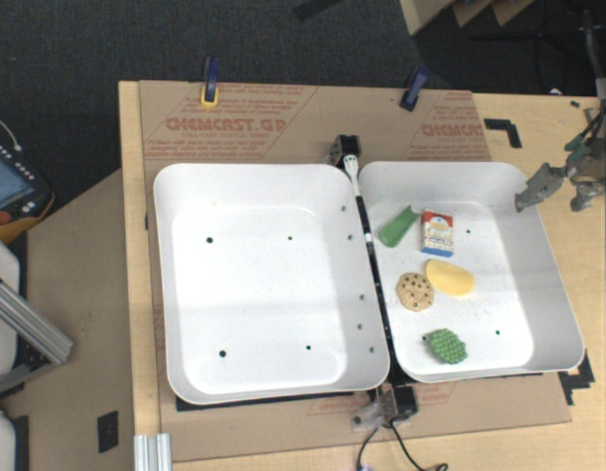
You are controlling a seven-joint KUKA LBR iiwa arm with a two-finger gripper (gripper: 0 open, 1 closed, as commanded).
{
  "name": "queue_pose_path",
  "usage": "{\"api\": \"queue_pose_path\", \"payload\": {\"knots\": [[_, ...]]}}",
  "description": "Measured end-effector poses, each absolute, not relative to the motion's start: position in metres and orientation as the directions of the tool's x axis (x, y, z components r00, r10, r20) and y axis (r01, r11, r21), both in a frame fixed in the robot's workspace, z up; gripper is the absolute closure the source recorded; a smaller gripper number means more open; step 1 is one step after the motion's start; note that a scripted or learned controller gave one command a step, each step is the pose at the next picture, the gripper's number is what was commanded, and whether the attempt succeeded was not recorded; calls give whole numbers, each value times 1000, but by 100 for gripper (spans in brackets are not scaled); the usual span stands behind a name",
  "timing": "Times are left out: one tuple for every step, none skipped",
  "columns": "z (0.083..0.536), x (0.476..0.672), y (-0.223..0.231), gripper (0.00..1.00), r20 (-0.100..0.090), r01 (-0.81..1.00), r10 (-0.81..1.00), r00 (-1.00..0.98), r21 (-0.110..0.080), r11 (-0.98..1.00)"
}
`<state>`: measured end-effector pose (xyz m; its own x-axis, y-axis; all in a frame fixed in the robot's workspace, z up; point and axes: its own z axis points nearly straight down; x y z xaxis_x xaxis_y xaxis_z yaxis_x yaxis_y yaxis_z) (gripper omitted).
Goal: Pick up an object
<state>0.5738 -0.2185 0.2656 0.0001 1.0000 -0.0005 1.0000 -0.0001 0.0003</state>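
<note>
1. The grey two-finger gripper (556, 190) hangs over the right white bin's (538, 283) far-right rim, fingers spread, holding nothing.
2. A round speckled cookie (415, 290) touches a yellow lemon-shaped piece (450, 279) mid-bin, clear floor rightward.

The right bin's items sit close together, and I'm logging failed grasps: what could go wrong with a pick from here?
1. The cookie and the yellow piece appear to touch, so closing on one may nudge or drag the other.
2. The gripper sits at the right bin rim's far corner, away from every item; descending there would likely clip the rim.
</note>
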Motion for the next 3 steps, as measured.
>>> {"api": "queue_pose_path", "payload": {"knots": [[277, 574, -219, 100, -2, 1000, 1000, -1, 4, 1], [368, 627, -142, 100, -3, 1000, 1000, -9, 13, 9], [332, 558, -124, 100, 2, 1000, 1000, 1, -7, -1]]}}
